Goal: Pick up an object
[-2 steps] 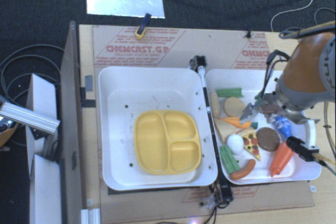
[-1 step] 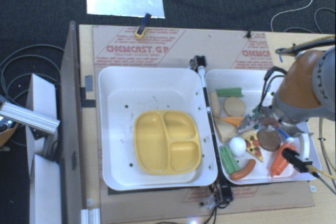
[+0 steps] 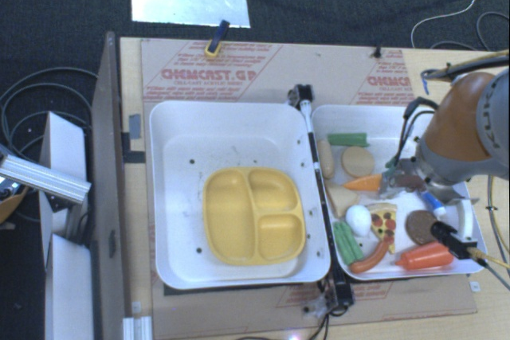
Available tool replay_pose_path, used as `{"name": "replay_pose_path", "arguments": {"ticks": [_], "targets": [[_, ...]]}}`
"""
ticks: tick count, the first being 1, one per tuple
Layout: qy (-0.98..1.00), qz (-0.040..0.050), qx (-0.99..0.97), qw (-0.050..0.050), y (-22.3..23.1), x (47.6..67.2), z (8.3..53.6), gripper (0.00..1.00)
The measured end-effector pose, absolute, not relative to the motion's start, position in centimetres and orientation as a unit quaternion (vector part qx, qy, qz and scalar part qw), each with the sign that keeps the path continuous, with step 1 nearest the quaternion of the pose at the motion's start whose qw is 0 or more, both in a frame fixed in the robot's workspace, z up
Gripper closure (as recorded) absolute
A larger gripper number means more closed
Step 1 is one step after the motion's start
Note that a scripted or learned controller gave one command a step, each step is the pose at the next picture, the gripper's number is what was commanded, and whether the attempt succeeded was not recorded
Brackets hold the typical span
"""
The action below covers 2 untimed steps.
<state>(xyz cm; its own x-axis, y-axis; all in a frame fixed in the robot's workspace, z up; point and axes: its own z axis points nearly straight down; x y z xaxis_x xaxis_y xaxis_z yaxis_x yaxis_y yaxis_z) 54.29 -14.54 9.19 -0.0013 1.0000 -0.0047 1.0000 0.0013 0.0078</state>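
Note:
The right bin (image 3: pixel 396 120) holds several toy foods. Among them are a green block (image 3: pixel 348 139), a tan round biscuit (image 3: pixel 358 162), an orange wedge (image 3: pixel 362 183), a white egg (image 3: pixel 358 217), a pizza slice (image 3: pixel 384 219), a brown disc (image 3: pixel 419 226), an orange-red carrot (image 3: pixel 425 255) and a sausage (image 3: pixel 371 257). My gripper (image 3: pixel 395 181) reaches down into the middle of this bin. It sits right beside the orange wedge's right end, just above the pizza slice. The grey wrist and orange band (image 3: pixel 460 122) hide the bin's right part.
The left bin (image 3: pixel 185 131) holds a yellow divided tray (image 3: pixel 255 215). A tan stick (image 3: pixel 326 159) and a green bean (image 3: pixel 343 240) lie along the right bin's left wall. A blue piece (image 3: pixel 433 202) lies under the wrist. Cables run along the bench's right edge.

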Motion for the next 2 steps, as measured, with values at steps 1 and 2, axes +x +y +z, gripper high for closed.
{"name": "replay_pose_path", "arguments": {"ticks": [1,2], "targets": [[0.708,0.0011,0.707,0.004,-14.5,54.3,9.2,0.00],[0.706,0.0016,0.708,0.002,-13.9,50.7,8.3,0.00]]}}
